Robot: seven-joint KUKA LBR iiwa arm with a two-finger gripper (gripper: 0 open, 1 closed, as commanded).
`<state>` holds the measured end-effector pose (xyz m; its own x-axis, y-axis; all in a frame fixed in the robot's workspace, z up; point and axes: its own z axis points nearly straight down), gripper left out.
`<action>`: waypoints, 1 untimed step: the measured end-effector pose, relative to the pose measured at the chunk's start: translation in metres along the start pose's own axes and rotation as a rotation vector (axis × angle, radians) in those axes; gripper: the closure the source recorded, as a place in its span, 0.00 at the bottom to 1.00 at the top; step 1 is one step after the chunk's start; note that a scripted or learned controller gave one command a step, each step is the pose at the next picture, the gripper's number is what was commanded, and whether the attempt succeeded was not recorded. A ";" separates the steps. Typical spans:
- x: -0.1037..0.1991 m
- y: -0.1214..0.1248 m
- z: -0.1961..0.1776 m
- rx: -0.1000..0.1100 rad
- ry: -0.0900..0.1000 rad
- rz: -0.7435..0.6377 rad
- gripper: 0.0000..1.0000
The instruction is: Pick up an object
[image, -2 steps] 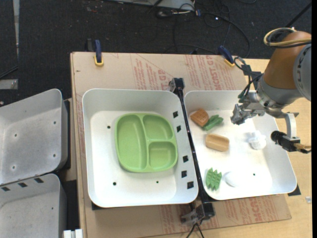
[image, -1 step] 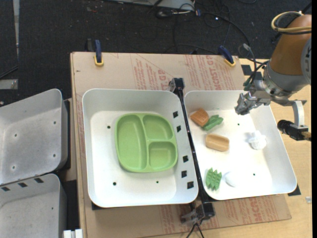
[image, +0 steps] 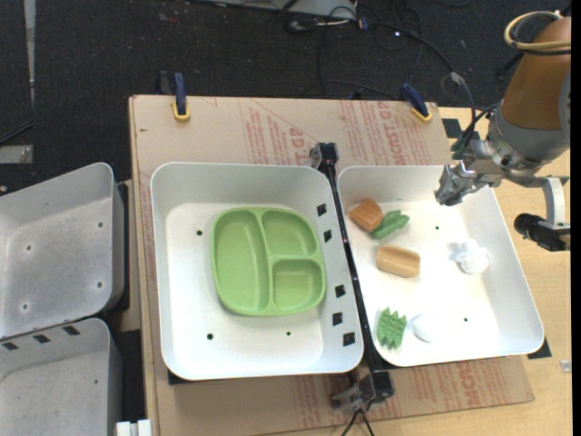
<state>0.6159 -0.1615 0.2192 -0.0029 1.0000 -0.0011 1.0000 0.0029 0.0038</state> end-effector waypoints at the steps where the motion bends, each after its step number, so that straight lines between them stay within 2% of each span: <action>1: 0.050 -0.003 -0.002 0.004 0.002 -0.004 1.00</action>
<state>0.6128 -0.1111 0.2212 -0.0064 1.0000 0.0005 1.0000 0.0064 -0.0003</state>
